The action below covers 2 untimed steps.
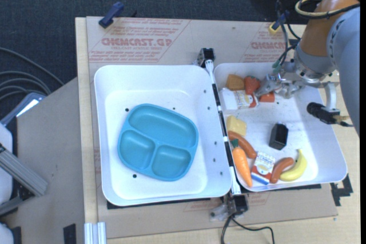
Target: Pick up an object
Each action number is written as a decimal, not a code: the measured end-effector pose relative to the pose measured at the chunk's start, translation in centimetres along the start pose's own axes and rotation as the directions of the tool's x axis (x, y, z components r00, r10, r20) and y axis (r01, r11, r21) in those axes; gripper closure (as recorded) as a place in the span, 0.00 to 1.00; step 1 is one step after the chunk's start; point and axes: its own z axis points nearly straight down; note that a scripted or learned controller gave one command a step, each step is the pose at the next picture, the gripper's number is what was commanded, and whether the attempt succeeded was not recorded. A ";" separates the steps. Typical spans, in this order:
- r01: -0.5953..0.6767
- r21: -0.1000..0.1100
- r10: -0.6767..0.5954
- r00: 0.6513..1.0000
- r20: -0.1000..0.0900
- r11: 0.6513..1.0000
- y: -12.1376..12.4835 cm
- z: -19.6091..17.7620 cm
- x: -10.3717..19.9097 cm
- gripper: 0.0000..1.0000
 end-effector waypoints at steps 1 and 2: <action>0.004 -0.005 -0.004 1.000 0.001 1.000 0.1 -1.1 0.2 1.00; 0.006 -0.026 -0.006 1.000 0.002 1.000 0.3 -13.2 5.8 1.00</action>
